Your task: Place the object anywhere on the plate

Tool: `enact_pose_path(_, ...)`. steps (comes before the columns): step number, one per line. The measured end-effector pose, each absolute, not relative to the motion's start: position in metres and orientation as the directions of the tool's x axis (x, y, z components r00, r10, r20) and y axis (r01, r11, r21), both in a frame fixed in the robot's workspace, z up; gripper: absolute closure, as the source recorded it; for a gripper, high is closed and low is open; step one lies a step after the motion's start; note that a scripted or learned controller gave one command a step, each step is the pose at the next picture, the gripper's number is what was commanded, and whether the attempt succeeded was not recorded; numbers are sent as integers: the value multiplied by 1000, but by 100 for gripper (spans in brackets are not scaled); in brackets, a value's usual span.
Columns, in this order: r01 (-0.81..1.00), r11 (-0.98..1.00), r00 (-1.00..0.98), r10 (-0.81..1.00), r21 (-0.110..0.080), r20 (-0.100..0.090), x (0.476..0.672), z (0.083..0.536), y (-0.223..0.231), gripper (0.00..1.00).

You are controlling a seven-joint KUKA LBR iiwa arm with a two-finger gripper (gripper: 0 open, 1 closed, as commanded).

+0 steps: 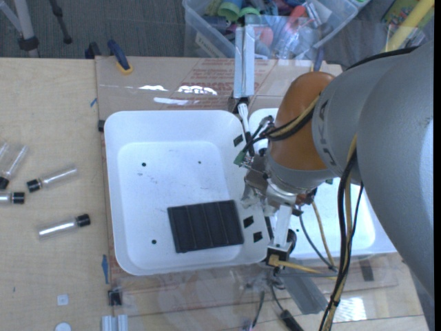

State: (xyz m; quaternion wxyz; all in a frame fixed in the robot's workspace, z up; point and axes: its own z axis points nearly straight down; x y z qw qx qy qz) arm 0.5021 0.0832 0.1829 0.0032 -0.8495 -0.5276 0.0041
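My claw (270,221) hangs over the divide where the two white bins meet, near their front edge. I cannot tell whether it is released or clenched: my orange-banded wrist and a tangle of cables crowd around it, and I can make out nothing gripped in it.

Just beside the claw, toward the view's left, lies the one plate (205,226), a black ribbed rectangular slab. It rests flat on the floor of the left bin (131,136), in the corner nearest the claw, with nothing lying on top of it. I count three small dark dots on that bin's floor, beyond the plate.

On the claw's other side, the right bin (364,223) is mostly hidden under my arm. Only a strip of its floor and a bit of its far rim show, so I cannot say what lies in it.

Well out past the left bin, on the wooden bench, I count four clear vials (63,224) with black caps, two of them cut off by the frame's edge. Far behind the claw, one clear tub (207,9) holds a jumble of coloured toys, too mixed to count.
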Motion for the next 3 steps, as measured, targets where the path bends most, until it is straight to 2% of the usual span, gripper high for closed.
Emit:
enact_pose_path(1,992,-124,124,992,0,-1,571,310,161,100)
enact_pose_path(2,992,-123,123,992,-1,-1,570,310,162,0)
enact_pose_path(3,993,-121,121,993,1,-2,571,319,163,100)
